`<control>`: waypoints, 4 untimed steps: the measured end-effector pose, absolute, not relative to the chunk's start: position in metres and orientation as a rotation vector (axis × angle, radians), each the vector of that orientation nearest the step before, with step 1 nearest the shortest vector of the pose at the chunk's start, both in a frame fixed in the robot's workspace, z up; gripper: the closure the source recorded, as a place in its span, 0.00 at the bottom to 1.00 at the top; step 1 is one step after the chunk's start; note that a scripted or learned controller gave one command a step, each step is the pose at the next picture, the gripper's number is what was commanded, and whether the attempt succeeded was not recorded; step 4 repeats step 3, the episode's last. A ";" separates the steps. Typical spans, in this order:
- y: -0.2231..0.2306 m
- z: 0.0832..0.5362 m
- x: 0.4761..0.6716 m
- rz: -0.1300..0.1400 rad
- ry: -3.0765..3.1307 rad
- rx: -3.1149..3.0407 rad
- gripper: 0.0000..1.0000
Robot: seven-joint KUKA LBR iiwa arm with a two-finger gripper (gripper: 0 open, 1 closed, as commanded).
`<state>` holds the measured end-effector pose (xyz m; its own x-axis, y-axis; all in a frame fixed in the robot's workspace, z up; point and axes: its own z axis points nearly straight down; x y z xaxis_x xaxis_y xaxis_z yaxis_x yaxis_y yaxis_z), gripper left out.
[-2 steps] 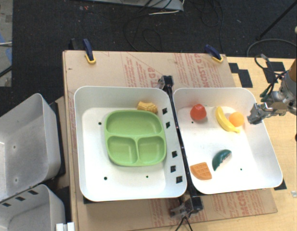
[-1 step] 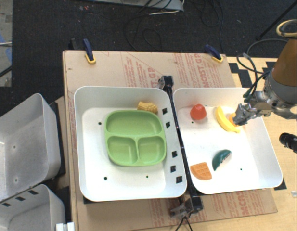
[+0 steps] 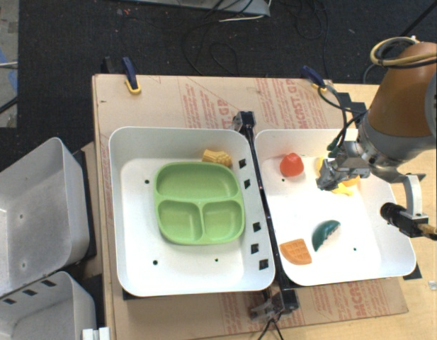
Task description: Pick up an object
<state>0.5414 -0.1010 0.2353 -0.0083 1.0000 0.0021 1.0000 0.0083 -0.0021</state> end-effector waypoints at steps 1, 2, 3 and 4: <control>-0.051 0.231 0.525 0.002 -2.227 -2.212 1.00; -0.002 0.224 0.527 0.001 -2.228 -2.212 1.00; 0.042 0.229 0.527 -0.001 -2.230 -2.212 1.00; 0.042 0.229 0.527 -0.001 -2.230 -2.212 1.00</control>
